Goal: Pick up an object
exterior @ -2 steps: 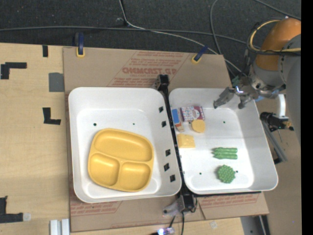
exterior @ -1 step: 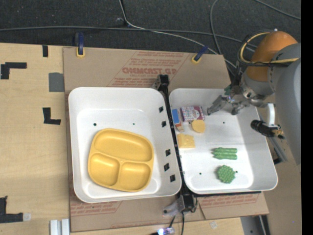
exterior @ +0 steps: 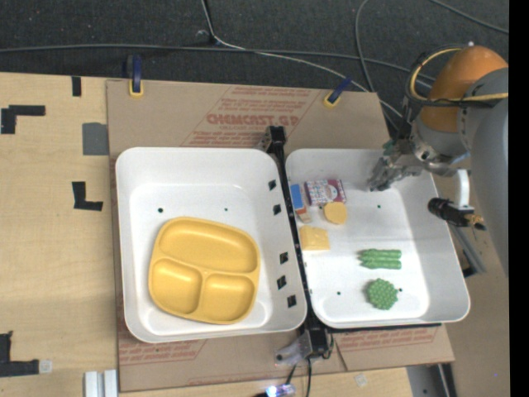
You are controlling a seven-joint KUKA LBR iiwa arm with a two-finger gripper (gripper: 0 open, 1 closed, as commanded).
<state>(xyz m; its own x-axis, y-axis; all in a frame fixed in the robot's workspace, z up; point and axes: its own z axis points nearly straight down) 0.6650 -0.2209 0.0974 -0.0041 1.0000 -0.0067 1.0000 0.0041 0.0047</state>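
Note:
The right bin (exterior: 430, 222) holds several small items: a pink and white packet (exterior: 324, 192), a round yellow piece (exterior: 335, 213), a pale yellow square (exterior: 314, 238), green bean pods (exterior: 379, 259) and a round green bumpy piece (exterior: 381, 293). A small blue and orange item (exterior: 297, 202) lies against the bin's left wall. My gripper (exterior: 383, 174) hangs over the bin's far right part, up and right of the round yellow piece, with nothing seen between its fingers. Whether it is open or shut is unclear at this size.
The left bin (exterior: 132, 180) carries a yellow three-compartment tray (exterior: 203, 269). Black clips run along the divider (exterior: 285, 230) between the bins. Cables cross the dark backdrop behind the bench. The arm's grey body fills the right side beyond the bin.

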